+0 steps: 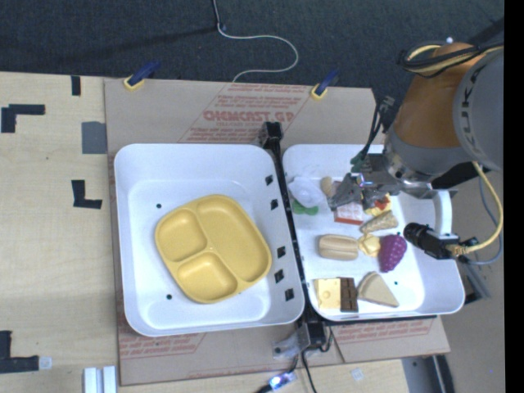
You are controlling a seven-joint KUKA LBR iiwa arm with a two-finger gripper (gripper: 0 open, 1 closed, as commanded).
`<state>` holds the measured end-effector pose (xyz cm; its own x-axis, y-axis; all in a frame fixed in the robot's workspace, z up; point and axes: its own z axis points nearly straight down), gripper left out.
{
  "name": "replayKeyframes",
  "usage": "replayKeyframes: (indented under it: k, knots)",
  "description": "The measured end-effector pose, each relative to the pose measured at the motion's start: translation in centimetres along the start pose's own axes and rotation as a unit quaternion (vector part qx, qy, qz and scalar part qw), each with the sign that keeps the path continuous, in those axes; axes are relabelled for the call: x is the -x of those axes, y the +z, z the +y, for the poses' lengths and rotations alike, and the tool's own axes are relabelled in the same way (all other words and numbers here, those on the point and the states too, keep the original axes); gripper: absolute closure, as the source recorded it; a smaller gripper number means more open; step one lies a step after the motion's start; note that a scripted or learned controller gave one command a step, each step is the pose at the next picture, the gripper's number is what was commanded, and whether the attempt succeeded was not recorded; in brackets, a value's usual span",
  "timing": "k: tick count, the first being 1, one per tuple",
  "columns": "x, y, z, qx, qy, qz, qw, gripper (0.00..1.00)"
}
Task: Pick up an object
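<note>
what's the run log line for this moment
arm: over right bin | gripper: low among toy food, nothing seen held | purple grapes: in bin | yellow tray: left bin

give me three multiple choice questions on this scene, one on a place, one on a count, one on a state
1. Which bin holds the yellow tray?
A. The left bin
B. The right bin
C. Neither, it lies on the bench

2. How many compartments does the tray have?
A. One
B. Three
C. Six

3. How does the tray lie?
A. Upside down
B. On edge against the bin wall
C. Flat, open side up

Answers:
1. A: the tray sits in the left bin, while the grapes, bread roll and other small items lie in the right bin.
2. B: ridges split it into three sections.
3. C: its hollow compartments face the camera and its rim rests level on the bin floor.
</note>
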<state>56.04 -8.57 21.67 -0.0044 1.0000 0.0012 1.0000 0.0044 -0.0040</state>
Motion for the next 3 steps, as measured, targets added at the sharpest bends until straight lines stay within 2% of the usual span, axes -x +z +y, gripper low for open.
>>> replayKeyframes:
  k: [3]
  knots:
    - [-14.2,-1.5,-5.6,0.000,-0.002,0.000,1.0000,1.00]
